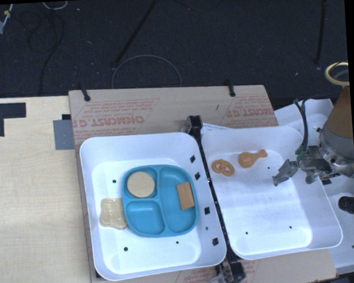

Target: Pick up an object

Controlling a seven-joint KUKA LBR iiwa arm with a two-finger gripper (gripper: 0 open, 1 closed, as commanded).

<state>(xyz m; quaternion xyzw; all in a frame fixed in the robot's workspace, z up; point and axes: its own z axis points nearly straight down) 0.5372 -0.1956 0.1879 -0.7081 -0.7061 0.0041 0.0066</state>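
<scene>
Here, blue tray in left bin

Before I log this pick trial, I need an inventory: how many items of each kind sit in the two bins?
Blue divided tray: 1
Round cracker: 1
Brown rectangular piece: 1
Pale toast-like piece: 1
Pretzel: 1
Tan spoon-shaped piece: 1
Total: 6

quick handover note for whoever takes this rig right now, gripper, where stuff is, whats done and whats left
Gripper: low over the right bin, near its right side, nothing seen between its fingers; open or shut is unclear.
Right bin: pretzel and a tan spoon-shaped piece near the far edge, to the camera view's left of the gripper.
Left bin: blue tray holding a round cracker and a brown block; pale toast piece beside the tray.
Done: nothing picked. Left: grasp and lift one object.
</scene>
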